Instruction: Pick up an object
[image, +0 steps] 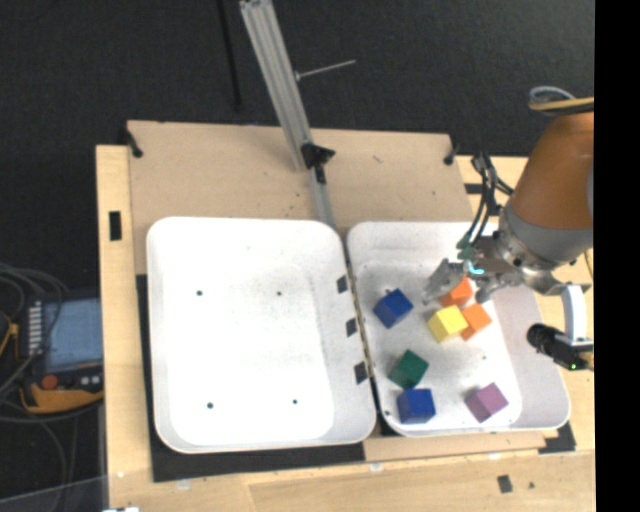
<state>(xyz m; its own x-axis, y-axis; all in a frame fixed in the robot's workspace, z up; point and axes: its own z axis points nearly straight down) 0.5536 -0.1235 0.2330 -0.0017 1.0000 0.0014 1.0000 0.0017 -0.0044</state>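
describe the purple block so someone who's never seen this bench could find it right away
Look at the right-hand shallow white bin, the one holding the coloured blocks. Go to its near right corner: the small purple cube sits there, right of a blue cube. It is the only purple piece, and it lies apart from the orange and yellow cluster under the gripper.

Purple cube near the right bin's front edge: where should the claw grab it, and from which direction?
Likely straight from above, closing on two opposite side faces of the purple cube. It sits apart from the blue cube and slightly turned, so rotate the claw to match its faces.
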